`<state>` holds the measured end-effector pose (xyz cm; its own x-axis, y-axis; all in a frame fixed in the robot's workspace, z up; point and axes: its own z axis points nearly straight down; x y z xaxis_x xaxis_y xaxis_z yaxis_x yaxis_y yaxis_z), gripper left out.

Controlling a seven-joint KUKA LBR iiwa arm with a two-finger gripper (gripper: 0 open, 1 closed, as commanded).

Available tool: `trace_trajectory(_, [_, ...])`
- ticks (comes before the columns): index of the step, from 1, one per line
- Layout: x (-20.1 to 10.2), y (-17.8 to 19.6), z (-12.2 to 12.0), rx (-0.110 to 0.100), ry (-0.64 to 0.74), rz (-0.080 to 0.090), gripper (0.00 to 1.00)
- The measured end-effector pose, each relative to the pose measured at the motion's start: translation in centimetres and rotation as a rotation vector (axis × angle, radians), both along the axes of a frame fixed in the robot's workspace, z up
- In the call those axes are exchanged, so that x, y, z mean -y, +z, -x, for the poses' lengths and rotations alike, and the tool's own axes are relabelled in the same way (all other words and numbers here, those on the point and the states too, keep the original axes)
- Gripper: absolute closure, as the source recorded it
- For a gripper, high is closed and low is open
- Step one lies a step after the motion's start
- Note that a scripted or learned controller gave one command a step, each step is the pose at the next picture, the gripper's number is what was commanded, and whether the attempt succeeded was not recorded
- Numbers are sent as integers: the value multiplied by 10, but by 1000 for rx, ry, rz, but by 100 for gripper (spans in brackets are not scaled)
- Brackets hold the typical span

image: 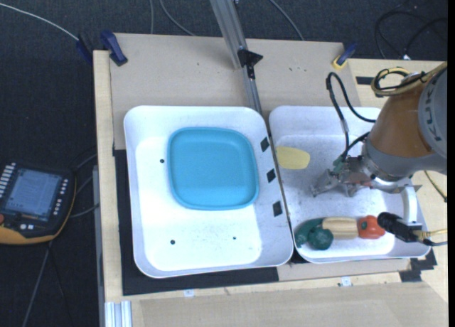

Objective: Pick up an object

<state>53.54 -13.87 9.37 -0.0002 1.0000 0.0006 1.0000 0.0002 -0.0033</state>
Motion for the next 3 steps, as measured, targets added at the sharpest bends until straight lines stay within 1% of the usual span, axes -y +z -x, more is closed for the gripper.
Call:
trace_trajectory(1, [0, 12, -1, 4, 0, 0, 100])
trace_trajectory(2, [-1, 63, -12, 8, 1, 1, 100])
trace_trajectory(3, [1, 107, -17, 8, 0, 1, 100])
